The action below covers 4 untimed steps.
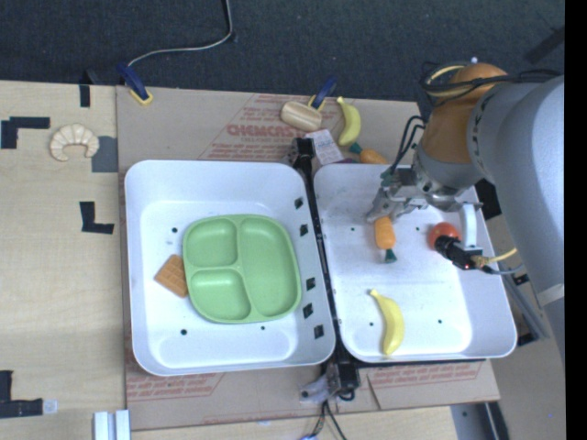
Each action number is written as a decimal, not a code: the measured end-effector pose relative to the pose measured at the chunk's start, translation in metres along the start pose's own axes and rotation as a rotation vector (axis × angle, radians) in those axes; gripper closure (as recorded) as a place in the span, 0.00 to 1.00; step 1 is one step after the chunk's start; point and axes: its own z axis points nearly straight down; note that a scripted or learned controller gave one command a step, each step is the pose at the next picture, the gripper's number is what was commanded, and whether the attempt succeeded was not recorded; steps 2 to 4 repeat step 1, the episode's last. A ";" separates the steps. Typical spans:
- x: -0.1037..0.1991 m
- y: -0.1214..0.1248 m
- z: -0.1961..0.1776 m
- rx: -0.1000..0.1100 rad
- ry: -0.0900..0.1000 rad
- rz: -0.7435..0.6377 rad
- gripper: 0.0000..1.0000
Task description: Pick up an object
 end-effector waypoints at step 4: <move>0.058 -0.018 -0.088 0.004 0.006 0.000 1.00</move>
